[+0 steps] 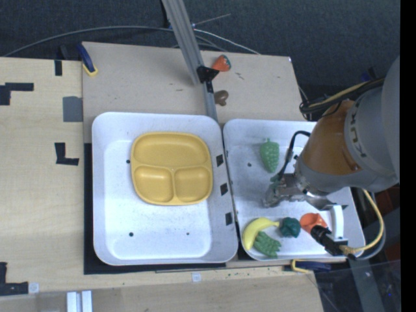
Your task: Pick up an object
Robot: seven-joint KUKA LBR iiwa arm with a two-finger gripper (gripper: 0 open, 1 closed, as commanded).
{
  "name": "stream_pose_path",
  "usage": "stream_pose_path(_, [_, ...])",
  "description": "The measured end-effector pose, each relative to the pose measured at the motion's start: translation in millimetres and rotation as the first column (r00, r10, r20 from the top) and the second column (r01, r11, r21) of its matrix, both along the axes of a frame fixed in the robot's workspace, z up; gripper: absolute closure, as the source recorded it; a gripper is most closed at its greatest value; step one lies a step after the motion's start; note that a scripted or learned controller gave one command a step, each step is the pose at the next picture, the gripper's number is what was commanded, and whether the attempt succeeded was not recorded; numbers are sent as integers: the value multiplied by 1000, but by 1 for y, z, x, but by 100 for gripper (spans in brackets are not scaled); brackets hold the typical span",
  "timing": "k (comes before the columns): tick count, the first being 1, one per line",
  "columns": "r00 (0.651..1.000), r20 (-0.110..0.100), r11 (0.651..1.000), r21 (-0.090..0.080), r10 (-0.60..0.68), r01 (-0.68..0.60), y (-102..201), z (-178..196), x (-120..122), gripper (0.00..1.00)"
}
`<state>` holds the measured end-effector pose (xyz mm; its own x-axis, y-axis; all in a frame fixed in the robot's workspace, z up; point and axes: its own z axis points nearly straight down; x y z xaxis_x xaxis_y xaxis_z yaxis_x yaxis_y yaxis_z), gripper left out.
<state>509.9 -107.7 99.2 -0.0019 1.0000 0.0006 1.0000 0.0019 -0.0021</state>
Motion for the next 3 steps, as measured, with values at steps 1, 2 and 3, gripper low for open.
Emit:
stream_pose_path(1, [1000,6,1000,-1,-1,1,-5,59,7,100])
stream_pose_path(2, [1000,5,1000,-2,-1,1,-9,103,6,100])
stream_pose_path(3, [1000,7,1000,-2,0,0,-8,165,10,100])
